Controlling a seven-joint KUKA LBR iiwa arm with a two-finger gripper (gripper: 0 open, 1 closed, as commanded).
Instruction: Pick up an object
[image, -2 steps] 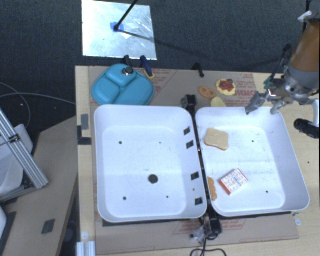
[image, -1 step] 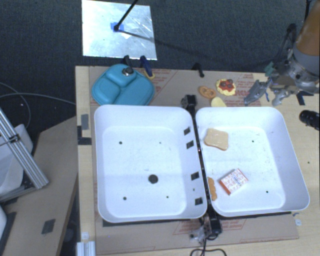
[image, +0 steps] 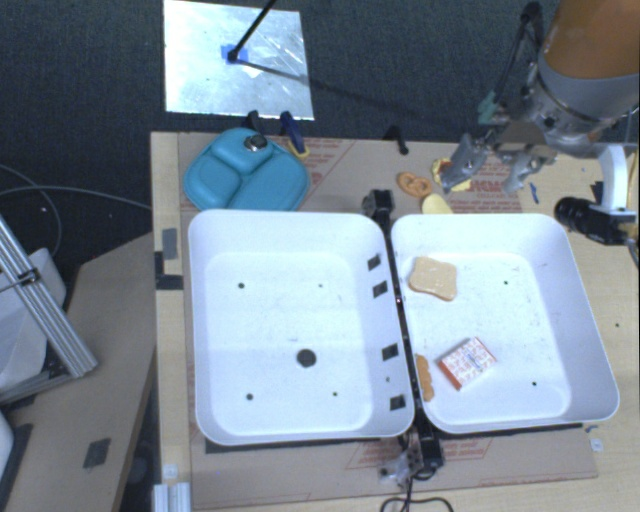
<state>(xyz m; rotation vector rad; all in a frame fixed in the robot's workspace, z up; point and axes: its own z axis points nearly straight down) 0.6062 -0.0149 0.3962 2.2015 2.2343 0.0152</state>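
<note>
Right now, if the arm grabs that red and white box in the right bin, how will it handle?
The small red and white box looks like a thin carton, so probably light and somewhat crushable under a hard squeeze. It lies flat on the right bin floor, so it should not roll or tip, though it may slide on the smooth white surface when nudged. The tool hangs beyond the bin's far rim.

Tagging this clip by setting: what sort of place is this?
Likely a robotics lab bench: two shallow white plastic bins on cardboard, a grey arm's two-finger gripper hovering above, and an aluminium frame rail at the side.

blue divided tray (image: 246, 172); metal sheet (image: 237, 58)
</note>
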